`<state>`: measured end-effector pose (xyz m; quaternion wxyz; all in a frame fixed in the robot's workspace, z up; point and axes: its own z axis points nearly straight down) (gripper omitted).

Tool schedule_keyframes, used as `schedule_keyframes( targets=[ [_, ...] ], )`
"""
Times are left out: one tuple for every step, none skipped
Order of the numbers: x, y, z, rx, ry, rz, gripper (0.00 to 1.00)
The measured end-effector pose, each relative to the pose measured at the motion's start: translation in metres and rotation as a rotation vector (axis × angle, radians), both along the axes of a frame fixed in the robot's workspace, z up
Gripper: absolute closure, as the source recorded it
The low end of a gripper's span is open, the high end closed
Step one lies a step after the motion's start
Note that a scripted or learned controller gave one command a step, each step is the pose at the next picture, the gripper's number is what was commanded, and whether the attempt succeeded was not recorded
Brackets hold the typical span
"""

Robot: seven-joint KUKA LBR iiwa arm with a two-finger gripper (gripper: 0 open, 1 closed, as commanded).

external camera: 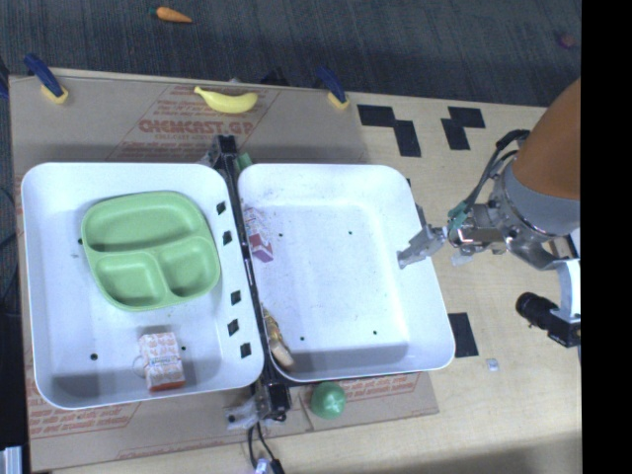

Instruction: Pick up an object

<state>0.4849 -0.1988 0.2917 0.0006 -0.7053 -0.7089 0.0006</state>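
My gripper [419, 249] hangs at the right rim of the right bin [336, 358], low over the bin's right edge, with nothing visible in it. A small red and white packet [259, 235] lies against the right bin's left wall. A tan object [276, 346] rests in that bin's near left corner. In the left bin [44, 294] a green divided tray [148, 250] lies flat, and a small wrapped box [161, 359] sits in front of it.
A green ball [328, 400] lies on the cardboard just in front of the right bin. A yellow banana [227, 98] rests behind the bins. Blue clamps [45, 78] hold the cardboard's back corners. An orange item [174, 14] lies on the floor beyond.
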Motion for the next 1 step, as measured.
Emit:
schedule_keyframes(
  targets=[
    [0.0485,-0.0073,-0.0717,0.001,0.003,0.003,0.00]
  ],
)
